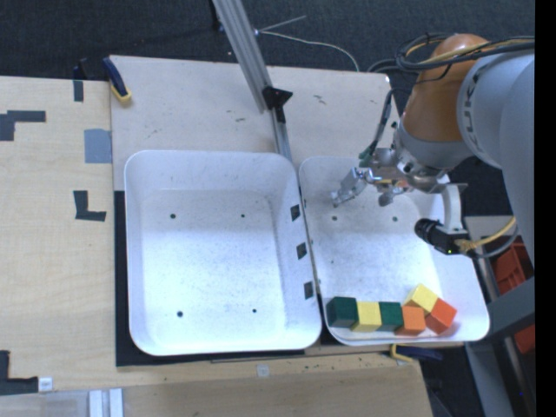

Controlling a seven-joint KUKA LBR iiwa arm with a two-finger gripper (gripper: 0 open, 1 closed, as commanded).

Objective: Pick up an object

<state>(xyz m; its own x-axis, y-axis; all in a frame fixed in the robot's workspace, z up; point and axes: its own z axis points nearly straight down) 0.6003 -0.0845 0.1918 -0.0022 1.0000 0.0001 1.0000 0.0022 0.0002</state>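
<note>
A row of small blocks lies along the near edge of the right bin (365,250): a dark green block (342,310), a yellow block (368,315), a green block (390,314), an orange block (413,320), a yellow block (424,298) and an orange-red block (441,315). My gripper (365,189) hangs over the far part of the right bin, well away from the blocks. Its two fingers are spread apart with nothing between them.
The left bin (213,250) sits beside the right one, their rims touching. A slanted metal rail (248,46) crosses the bench behind the bins. A black cable connector (434,233) hangs off the arm over the right bin's right side.
</note>
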